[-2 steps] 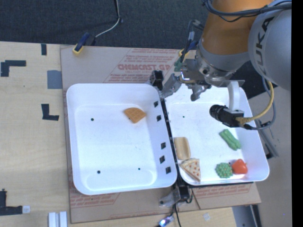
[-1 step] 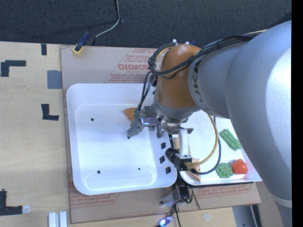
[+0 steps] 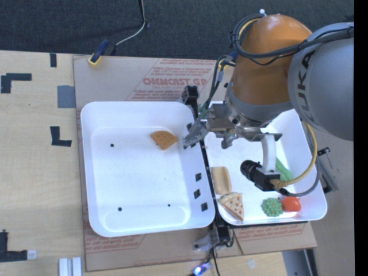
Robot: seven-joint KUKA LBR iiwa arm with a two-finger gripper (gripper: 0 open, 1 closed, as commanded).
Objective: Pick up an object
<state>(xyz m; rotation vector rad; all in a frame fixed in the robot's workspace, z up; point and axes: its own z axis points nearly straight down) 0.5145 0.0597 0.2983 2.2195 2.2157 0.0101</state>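
**A:** Where does the arm stand?

**B:** The grey arm [image 3: 328, 85] reaches in from the right over the right bin [image 3: 290, 140]; its gripper [image 3: 227, 132] hangs by the wall that bin shares with the left bin [image 3: 138, 177]; whether the claw is clenched or released, I cannot tell.

**A:** And the things to pick?

**B:** In the right bin, a toy bread slice [image 3: 221, 180] lies flat beside the shared wall, its long axis running from far to near; just nearer the camera lies a sandwich wedge [image 3: 233, 206], though I cannot tell which way it points; a broccoli floret [image 3: 271, 206] and a red tomato [image 3: 291, 204] touch in the near right corner.

**A:** The left bin?

**B:** One tan pastry piece [image 3: 164, 139] lies near its far right side; its long axis runs left to right.
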